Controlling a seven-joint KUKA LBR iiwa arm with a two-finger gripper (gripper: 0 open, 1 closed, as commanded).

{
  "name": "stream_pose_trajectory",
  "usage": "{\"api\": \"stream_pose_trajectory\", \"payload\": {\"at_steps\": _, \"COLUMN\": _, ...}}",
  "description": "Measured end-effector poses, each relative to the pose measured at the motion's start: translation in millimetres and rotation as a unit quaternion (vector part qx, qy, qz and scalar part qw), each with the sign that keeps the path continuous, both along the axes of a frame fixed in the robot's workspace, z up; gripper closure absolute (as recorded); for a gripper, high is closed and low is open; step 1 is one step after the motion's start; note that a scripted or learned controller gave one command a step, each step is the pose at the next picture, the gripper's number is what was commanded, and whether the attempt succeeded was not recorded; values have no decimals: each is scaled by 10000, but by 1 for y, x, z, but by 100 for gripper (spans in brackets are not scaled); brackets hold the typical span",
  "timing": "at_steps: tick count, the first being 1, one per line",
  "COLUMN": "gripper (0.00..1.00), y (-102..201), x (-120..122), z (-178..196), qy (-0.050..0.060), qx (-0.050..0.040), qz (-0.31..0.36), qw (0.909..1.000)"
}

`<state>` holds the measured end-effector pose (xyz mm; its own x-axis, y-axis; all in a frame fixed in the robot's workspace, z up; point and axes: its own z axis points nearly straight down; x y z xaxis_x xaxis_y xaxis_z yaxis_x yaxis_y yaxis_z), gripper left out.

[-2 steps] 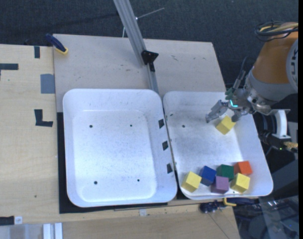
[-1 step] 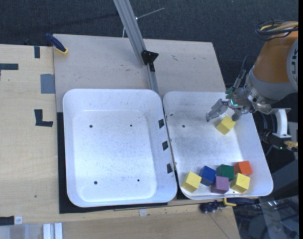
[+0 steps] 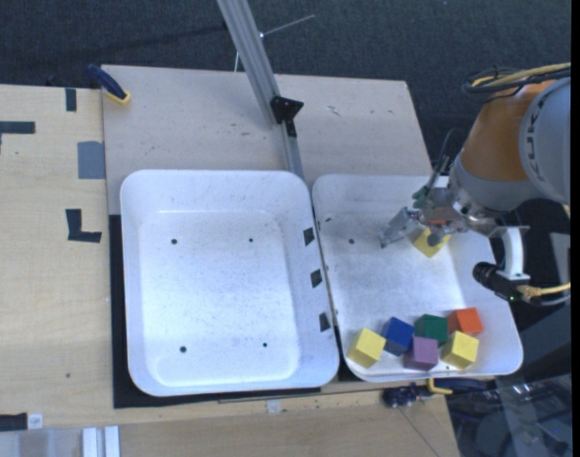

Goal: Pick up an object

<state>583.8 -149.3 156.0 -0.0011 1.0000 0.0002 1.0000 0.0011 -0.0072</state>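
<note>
Reaching into the right bin (image 3: 366,284), gripper (image 3: 415,228) down at a yellow block (image 3: 428,245) in the upper right part of that bin.

Pick looks in progress, not done: the yellow block sits right under the tool and partly covered by it, apparently on the bin floor; can't confirm it's between the fingers, and can't tell whether they're spread or closed from this angle. Lift is what's left. Spare blocks are clustered along the bin's lower edge: yellow (image 3: 368,347), blue (image 3: 398,334), purple (image 3: 424,351), green (image 3: 430,328), orange (image 3: 467,322), yellow (image 3: 462,349). Left bin (image 3: 156,198) isn't involved. Arm body is cut off at the frame's right.
</note>
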Motion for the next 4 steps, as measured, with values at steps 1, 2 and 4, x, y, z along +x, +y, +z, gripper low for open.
{"api": "stream_pose_trajectory", "payload": {"at_steps": 1, "gripper": 0, "y": -4, "x": 5, "z": -48, "qy": -3, "qx": -1, "qz": -1, "qw": 10000}}
{"api": "stream_pose_trajectory", "payload": {"at_steps": 2, "gripper": 0, "y": -3, "x": 4, "z": -66, "qy": -13, "qx": -3, "qz": 3, "qw": 10000}}
{"api": "stream_pose_trajectory", "payload": {"at_steps": 4, "gripper": 100, "y": -1, "x": 15, "z": 2, "qy": -54, "qx": -5, "qz": 1, "qw": 10000}}
